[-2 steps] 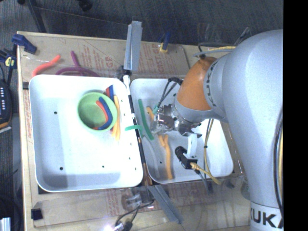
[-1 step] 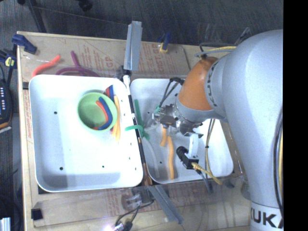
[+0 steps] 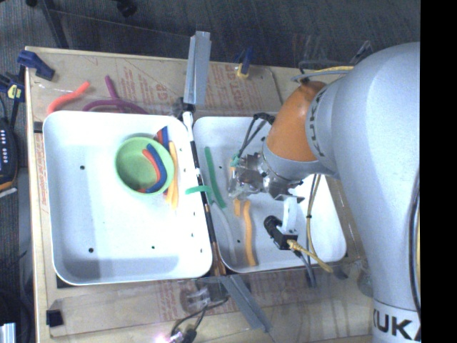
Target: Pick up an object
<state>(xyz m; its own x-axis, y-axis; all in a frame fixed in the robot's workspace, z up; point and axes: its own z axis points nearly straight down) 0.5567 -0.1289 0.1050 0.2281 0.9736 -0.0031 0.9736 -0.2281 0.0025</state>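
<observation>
The pincer (image 3: pixel 241 183), whose grip state I cannot tell, hovers just above the orange strip (image 3: pixel 248 231), which runs lengthwise toward the frame's bottom.

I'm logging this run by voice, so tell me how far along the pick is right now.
Done: the arm has reached into the right bin, with the gripper low near its left wall. In hand: nothing I can confirm; the view doesn't show an object between its fingers. Left: grasp and lift. The orange strip and green strip lie close by in that bin, and the green bowl sits in the left bin.
</observation>
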